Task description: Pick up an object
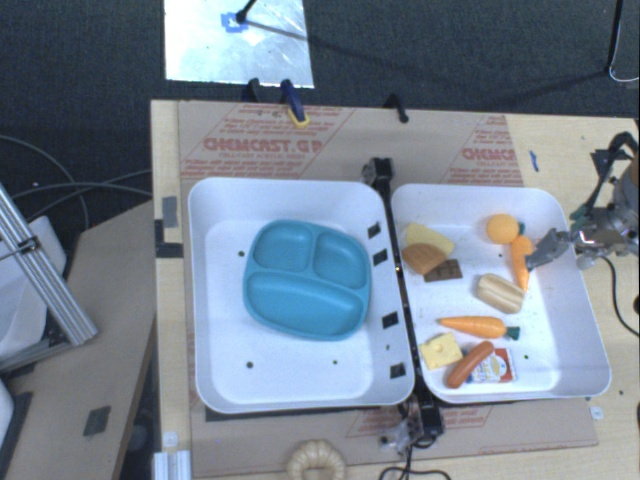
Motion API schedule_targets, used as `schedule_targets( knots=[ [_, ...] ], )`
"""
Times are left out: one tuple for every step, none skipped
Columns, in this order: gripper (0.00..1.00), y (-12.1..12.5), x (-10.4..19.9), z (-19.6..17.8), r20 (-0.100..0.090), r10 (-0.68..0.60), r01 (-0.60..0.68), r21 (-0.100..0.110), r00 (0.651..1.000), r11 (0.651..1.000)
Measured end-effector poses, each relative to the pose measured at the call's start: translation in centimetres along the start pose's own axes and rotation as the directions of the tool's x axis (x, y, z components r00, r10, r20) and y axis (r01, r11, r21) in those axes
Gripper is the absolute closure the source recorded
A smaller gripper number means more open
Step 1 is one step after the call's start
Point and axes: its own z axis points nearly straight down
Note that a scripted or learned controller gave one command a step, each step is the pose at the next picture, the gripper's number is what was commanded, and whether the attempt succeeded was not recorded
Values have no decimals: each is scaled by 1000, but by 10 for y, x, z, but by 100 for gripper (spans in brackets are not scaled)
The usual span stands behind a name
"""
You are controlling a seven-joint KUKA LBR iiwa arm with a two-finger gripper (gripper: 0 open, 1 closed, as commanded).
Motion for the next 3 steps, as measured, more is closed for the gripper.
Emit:
schedule_targets(
  knots=[
    [0,-1,4,62,0,0,0,0,1000,1000],
    [0,2,8,123,-2,-1,1,0,1000,1000],
    [0,3,8,136,1,0,0,-3,1000,1000]
  ],
)
